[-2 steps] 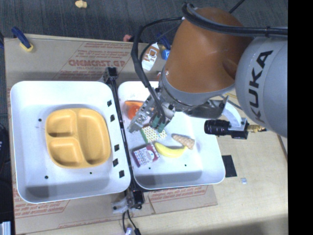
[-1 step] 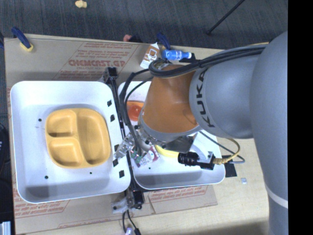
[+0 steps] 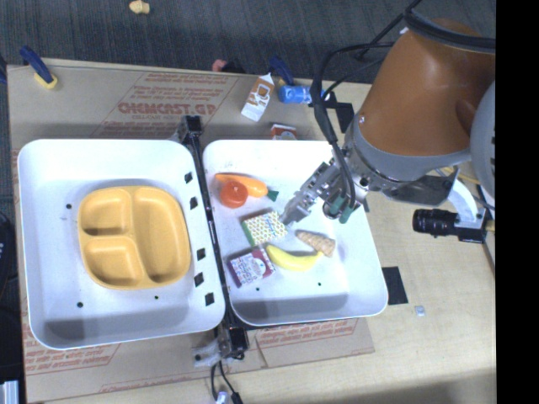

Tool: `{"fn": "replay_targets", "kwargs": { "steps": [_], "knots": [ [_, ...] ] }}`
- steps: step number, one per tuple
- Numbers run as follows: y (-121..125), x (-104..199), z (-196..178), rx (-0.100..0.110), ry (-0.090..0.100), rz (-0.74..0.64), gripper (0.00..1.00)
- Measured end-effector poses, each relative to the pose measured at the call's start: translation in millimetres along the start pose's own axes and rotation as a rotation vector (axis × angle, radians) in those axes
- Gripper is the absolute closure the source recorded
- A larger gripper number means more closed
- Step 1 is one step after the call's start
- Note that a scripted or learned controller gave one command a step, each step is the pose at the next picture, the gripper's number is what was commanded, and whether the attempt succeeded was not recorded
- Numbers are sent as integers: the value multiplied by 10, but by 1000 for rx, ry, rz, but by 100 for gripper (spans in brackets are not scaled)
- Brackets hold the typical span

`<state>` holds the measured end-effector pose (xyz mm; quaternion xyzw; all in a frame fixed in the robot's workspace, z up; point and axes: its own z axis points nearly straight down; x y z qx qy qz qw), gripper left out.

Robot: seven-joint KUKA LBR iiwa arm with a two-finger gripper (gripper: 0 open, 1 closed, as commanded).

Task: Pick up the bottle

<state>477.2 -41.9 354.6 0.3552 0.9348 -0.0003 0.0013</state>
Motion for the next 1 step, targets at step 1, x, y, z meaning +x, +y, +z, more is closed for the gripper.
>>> {"fn": "replay_targets", "kwargs": {
  "steps": [1],
  "knots": [
    [-673,-575,1530,2,6,-148,100]
  ]
}}
